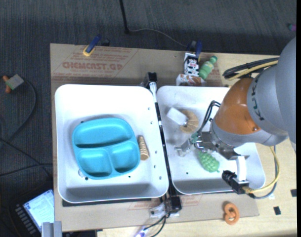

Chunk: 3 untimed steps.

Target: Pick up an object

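Observation:
In the right bin (187, 179), my gripper (193, 142) is low over the middle of the floor, under the grey arm and its orange band. A green bumpy object (208, 162) lies just to its lower right, partly under the wrist. A white block (176, 116) and a brown ring-shaped piece (192, 122) lie close above the gripper. A small grey piece (182, 150) sits at its left. The left bin (66, 112) holds a blue divided plate (103, 147) with a small brown cylinder (142, 147) beside its right edge.
The arm hides the right half of the right bin. Outside the bins, a green and white toy (199, 68) lies on the board at the back and an orange ring (231, 212) at the front right. A black divider (160, 132) runs between the bins.

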Motion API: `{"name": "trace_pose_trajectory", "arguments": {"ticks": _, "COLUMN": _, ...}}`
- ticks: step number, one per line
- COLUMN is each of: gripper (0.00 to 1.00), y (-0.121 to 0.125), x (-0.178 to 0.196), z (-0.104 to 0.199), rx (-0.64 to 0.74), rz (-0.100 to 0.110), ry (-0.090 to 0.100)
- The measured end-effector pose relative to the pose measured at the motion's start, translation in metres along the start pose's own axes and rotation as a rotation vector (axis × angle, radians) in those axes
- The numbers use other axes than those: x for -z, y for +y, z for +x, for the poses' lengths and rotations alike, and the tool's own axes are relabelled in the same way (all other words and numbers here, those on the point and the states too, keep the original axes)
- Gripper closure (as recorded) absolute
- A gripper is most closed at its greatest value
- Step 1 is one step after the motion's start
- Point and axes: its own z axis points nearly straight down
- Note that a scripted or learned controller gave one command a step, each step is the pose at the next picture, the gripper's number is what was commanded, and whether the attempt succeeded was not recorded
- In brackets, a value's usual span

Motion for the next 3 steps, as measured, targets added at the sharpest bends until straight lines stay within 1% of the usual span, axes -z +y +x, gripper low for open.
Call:
{"name": "trace_pose_trajectory", "arguments": {"ticks": 1, "gripper": 0.00, "y": -0.028, "x": 0.004, "z": -0.003, "rx": 0.000, "rz": 0.010, "ry": 0.004}}
{"name": "trace_pose_trajectory", "arguments": {"ticks": 3, "gripper": 0.00, "y": -0.028, "x": 0.023, "z": -0.003, "rx": 0.001, "rz": 0.012, "ry": 0.005}}
